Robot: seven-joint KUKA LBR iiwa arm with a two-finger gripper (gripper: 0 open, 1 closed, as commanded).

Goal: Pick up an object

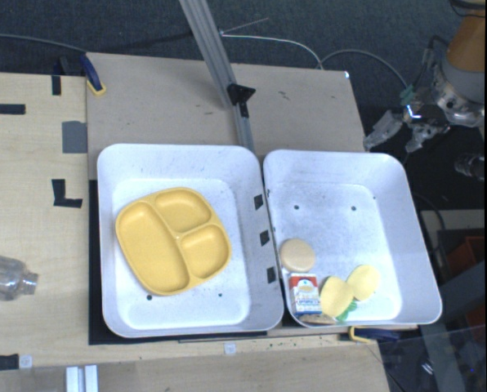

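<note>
The right bin (390, 178) holds a small cluster at its front: a beige round piece (297, 255), a red, white and blue carton (306, 294), and two pale yellow pieces (336, 297) (364, 281) over a bit of green. In the left bin (113, 170) lies a yellow divided plate (172, 239). My gripper (402, 129) hangs outside the right bin, beyond its far right corner, well away from the objects. Its fingers stand apart with nothing between them.
A metal rail (215, 47) slants across the bench behind the bins. A clear bottle (6, 280) lies at the left edge. Cables (309, 51) run over the dark floor at the back.
</note>
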